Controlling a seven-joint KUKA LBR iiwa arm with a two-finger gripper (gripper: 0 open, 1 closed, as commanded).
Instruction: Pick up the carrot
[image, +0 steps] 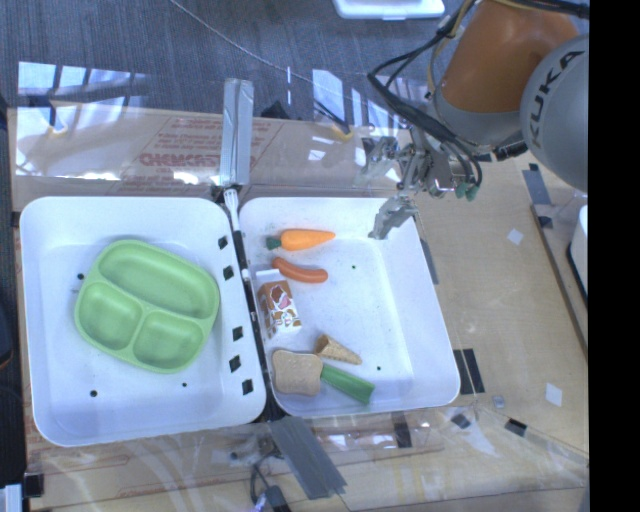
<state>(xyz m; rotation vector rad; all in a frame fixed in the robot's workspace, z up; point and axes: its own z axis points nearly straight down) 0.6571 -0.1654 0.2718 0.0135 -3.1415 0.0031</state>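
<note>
One gripper on my screen, item first: it hangs over the far right corner of the right bin, at the end of the grey arm with its orange band, cables looped about the wrist. I cannot tell from this slant how far its pincer stands apart; I see nothing in its grasp. Item two, the carrot: orange with a green stub at its left end, lying flat along the far part of the right bin, left of the gripper and apart from it. Item three, a sausage, just on the near side of the carrot, roughly parallel to it. Item four, a small printed packet, close to the bin's left wall. Items five to seven, clustered at the near end of the same bin: a slice of bread, a tan wedge just beyond it, and a green stick touching the bread on its right. Item eight, the left bin, which holds a green divided plate of three compartments.
</note>
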